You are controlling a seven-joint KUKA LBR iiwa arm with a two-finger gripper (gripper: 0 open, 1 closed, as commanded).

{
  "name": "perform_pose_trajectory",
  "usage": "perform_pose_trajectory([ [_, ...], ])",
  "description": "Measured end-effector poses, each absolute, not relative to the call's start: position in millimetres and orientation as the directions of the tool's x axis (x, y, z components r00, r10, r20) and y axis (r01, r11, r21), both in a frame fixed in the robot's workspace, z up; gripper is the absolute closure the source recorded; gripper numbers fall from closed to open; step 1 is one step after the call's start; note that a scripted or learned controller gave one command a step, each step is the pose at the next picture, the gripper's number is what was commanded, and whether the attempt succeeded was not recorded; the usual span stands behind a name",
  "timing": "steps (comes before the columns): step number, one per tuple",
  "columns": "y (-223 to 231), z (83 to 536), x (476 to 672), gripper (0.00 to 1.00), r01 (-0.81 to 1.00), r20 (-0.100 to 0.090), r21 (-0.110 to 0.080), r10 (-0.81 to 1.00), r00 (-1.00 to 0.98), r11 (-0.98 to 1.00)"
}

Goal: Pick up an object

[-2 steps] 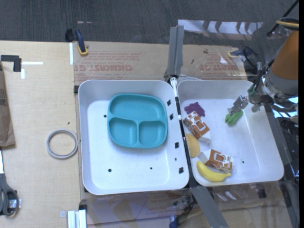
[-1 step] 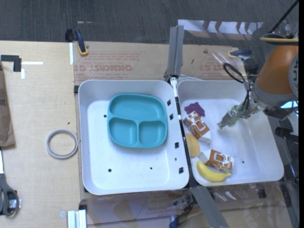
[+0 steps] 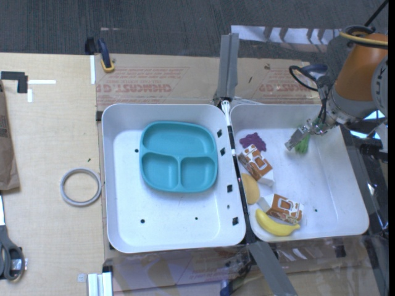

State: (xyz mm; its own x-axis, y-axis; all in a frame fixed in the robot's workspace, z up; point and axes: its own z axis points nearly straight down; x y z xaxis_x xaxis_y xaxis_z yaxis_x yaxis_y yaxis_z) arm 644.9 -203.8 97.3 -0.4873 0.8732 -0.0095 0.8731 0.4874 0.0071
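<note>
the gripper is closed on a small green object, raised near the right bin's far edge. it looks light and soft; a pinch across its middle should suit, though it could slip.

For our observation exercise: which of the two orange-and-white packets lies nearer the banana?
The lower packet, touching the banana; the other packet sits higher, beside the purple item.

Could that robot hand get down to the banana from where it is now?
Probably yes. The banana lies in the open at the right bin's near edge, with only a small packet resting against it, and the hand hangs over that same bin.
</note>
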Motion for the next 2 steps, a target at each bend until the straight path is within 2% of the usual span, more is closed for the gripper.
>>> perform_pose_trajectory([
  [1, -204.5, 109.2, 646.7, 1.0, 0.873, -0.015, 0.012, 0.874, -0.487, 0.487],
  [2, -204.5, 109.2, 646.7, 0.0, 0.874, -0.014, 0.012, 0.874, -0.486, 0.487],
])
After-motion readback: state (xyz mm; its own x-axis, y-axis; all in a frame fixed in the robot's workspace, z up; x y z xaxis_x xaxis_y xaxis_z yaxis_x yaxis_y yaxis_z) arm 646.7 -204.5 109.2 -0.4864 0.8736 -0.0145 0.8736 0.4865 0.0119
